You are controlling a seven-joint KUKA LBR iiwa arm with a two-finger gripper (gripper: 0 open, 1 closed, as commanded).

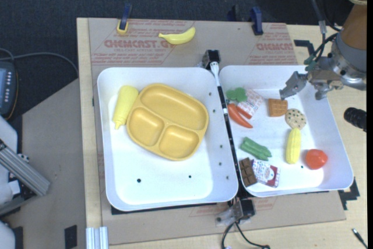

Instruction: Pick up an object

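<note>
The grey arm with its orange band enters from the right edge, and its two-finger gripper [304,86] hangs over the upper right part of the right-hand shallow white bin [341,148]. The two dark fingers [290,88] stand spread apart with nothing between them; one reaches down-left toward the bin centre, the other sits further right near the bin wall. Contents of the right bin: an orange square waffle-like toy [277,107] just below and left of the fingers; a round chocolate-chip cookie toy [296,119] beside it; a yellow corn cob toy [293,146] with its long axis nearly vertical in the view, top end pointing toward the cookie; a red tomato toy [315,158] just right of the cob's lower end. Further left lie an orange-red carrot toy [239,115] on a diagonal, pointing down-right, a green pepper toy [256,148] also on a diagonal, a brown chocolate bar toy [247,171] and a small red-and-white packet [266,174] near the front wall. The left white bin [116,183] holds a yellow divided plastic plate [168,121] and a yellow squeeze bottle [123,105] lying along the plate's left side. A yellow banana toy [178,37] rests on the cardboard-covered tabletop [148,29] behind the bins.
</note>
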